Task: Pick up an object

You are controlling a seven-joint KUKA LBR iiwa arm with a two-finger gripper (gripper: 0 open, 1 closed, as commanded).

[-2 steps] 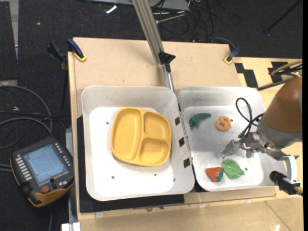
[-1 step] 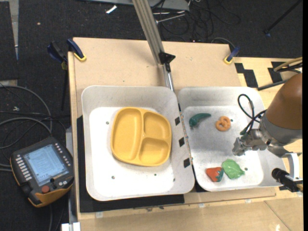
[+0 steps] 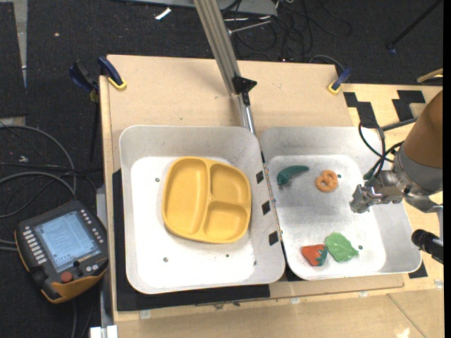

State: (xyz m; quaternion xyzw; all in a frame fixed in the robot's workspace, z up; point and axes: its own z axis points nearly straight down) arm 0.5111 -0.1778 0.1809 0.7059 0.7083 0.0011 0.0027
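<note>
From here my end effector (image 3: 361, 201) sits low over the right bin (image 3: 394, 255), near its right wall; I cannot tell its state. In that bin lie an orange pretzel-shaped toy (image 3: 325, 181), a dark green piece (image 3: 290, 174), and a red piece (image 3: 314, 255) touching a light green one (image 3: 342, 248). The left bin (image 3: 141, 259) carries a yellow divided plate (image 3: 207, 199). A handheld control pendant (image 3: 62, 248) lies off the worktop (image 3: 169, 90).

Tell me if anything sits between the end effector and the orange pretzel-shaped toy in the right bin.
Nothing visible does. The end effector hangs over the right side of the right bin, and bare white floor lies between it and the orange pretzel-shaped toy. The dark green toy lies beyond the pretzel; the red and green toys sit nearer the front.
</note>
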